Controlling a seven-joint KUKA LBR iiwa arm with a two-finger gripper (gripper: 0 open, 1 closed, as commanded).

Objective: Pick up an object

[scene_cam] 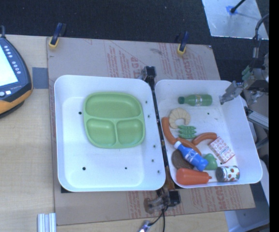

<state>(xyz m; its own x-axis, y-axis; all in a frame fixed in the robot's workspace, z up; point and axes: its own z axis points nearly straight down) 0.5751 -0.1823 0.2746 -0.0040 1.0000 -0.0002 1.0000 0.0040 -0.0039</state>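
The right bin (243, 124) holds several toy foods. A green bottle (196, 99) lies at its far side. Below it are a beige pastry (180, 115), a green pea pod (186, 130) and two orange sausages (167, 129) (205, 137). A blue bottle (191, 154) lies over a brown piece (179, 160), beside an orange carrot (192, 177), a small green piece (211, 161), a red-and-white packet (222, 150) and a spotted can (227, 173). My gripper (228, 94) hangs over the bin's far right corner, right of the green bottle, with nothing seen in it.
The left bin (71, 144) bears a green divided plate (114, 119). A tablet in an orange case (4, 79) lies at the far left of the bench. Clamps (56, 36) (182, 42) pin the cardboard sheet at its far edge.
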